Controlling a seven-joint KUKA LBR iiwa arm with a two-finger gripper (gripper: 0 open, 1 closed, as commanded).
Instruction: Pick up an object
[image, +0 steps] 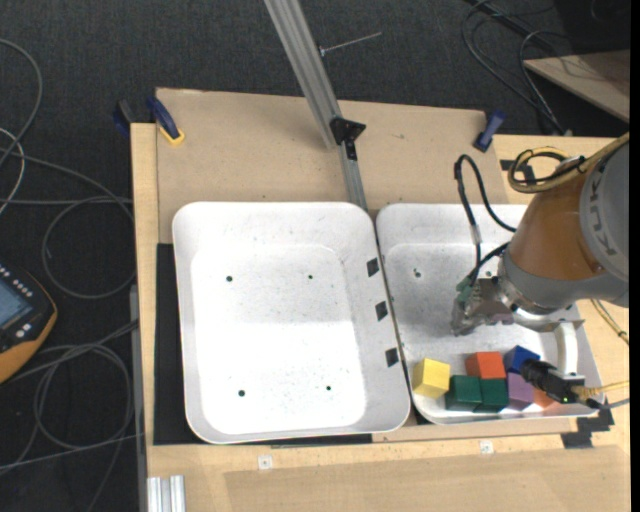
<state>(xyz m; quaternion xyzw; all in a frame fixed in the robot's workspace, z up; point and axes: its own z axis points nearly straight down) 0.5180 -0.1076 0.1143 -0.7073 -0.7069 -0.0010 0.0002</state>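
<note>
1. I read this as a robotics lab: my grey-and-orange arm (560, 240) works over a plywood bench (260, 150).
2. Left of my claw (468, 318), two white bins (270, 320).
3. Loose cables (60, 230) on dark carpet far left, beside a handheld controller (18, 315).

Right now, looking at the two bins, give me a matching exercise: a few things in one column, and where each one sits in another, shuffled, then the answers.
Things:
1. yellow block
2. blue block
3. gripper
4. left bin

Places:
A. at the bench's left half, away from the blocks
B. leftmost in the cluster of blocks
C. hovering above the right bin's floor, up-frame of the blocks
D. at the cluster's far right, beside the orange block

Pairs: 1-B, 2-D, 3-C, 4-A
</note>
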